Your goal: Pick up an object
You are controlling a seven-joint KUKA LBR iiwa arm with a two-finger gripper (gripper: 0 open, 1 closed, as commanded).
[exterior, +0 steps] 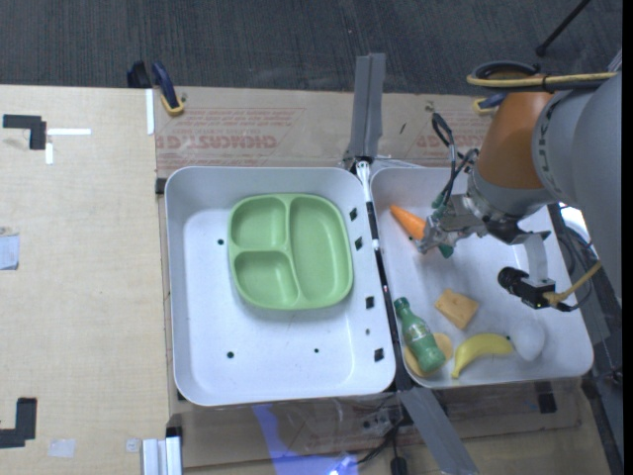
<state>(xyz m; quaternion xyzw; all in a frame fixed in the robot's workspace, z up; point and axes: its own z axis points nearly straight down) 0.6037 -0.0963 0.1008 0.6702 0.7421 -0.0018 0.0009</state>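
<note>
My gripper (pixel 435 237) hangs low over the back left part of the right bin (pixel 564 364), right beside the thick end of an orange carrot (pixel 406 220); whether it touches the carrot I cannot tell. Nearer the front of that bin lie a tan wedge of bread (pixel 457 308), a green bottle (pixel 419 336) on its side and a yellow banana (pixel 483 350). The grey arm with its orange band (pixel 514 146) comes in from the right above the bin.
The left bin (pixel 198 354) holds a green divided plate (pixel 291 251). A grey divider post (pixel 368 107) stands behind the seam between the bins. Black cabling and a bracket (pixel 529 287) hang off the wrist over the right bin.
</note>
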